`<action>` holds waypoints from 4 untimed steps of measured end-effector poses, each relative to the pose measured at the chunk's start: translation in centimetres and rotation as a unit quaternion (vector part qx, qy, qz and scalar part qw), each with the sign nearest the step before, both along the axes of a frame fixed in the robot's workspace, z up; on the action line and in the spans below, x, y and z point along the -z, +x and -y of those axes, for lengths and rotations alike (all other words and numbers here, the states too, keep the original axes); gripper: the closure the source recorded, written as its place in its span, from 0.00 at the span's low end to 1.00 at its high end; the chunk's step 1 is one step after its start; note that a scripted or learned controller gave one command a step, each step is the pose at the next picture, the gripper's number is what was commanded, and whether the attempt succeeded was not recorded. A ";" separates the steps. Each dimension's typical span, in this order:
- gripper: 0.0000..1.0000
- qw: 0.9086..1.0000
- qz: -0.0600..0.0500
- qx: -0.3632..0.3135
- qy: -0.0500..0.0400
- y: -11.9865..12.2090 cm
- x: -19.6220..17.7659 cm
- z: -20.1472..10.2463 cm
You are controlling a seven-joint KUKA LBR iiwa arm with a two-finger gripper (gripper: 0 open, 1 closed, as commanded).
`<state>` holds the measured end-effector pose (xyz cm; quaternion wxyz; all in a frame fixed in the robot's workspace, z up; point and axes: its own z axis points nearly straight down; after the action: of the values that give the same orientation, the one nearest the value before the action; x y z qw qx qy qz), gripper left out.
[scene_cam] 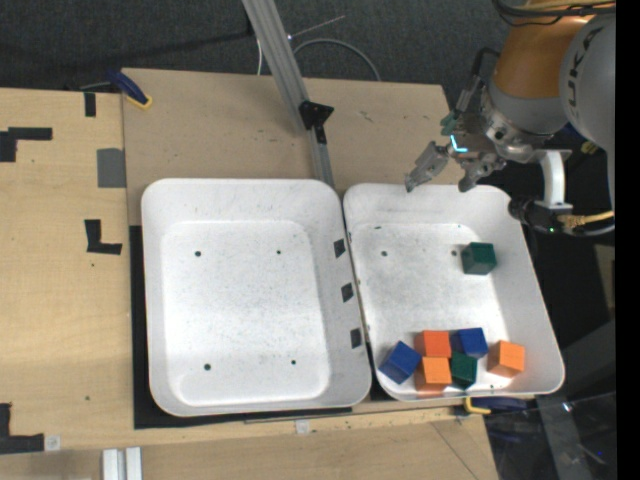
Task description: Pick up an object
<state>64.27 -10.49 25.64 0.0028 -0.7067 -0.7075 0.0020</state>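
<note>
Two white bins (240, 193) below me. My claw (441, 171) hangs wide, holding nothing; next I probably drop onto the green block (479, 258).

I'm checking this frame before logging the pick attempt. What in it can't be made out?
- Gripper: its tips look spread above the right bin's far rim, with nothing visible between them; the height above the rim is unclear from the camera view.
- Block cluster at the near wall: blocks abut and overlap, so the count is uncertain.
- Arm: cut off by the top right edge.
</note>
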 end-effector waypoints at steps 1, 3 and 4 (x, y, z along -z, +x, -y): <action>0.00 1.000 0.002 -0.001 0.000 0.1 -0.3 0.0; 0.00 1.000 0.000 0.000 -0.001 -0.1 10.0 1.3; 0.00 1.000 0.000 0.000 -0.001 0.3 14.9 0.5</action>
<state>64.58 -11.02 10.73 0.0023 -0.7065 -0.7077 0.0024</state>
